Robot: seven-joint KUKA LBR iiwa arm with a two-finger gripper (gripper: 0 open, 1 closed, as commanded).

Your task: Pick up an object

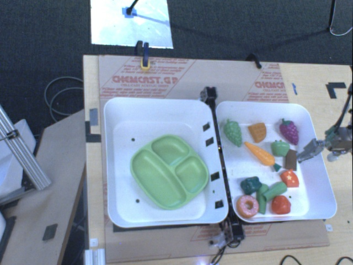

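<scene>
With its fingers slightly parted and holding nothing, the gripper [310, 149] hovers just beside the brown block [290, 159] in the right bin [320, 173], and should centre over that block, clear of the neighbouring green pepper [280, 147], before descending.

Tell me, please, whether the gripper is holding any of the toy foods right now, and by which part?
Nothing is held. The gripper sits at the right bin's right side, beside the brown piece, with no object between its fingers.

Bench [182, 73] with two white bins [118, 148]
</scene>
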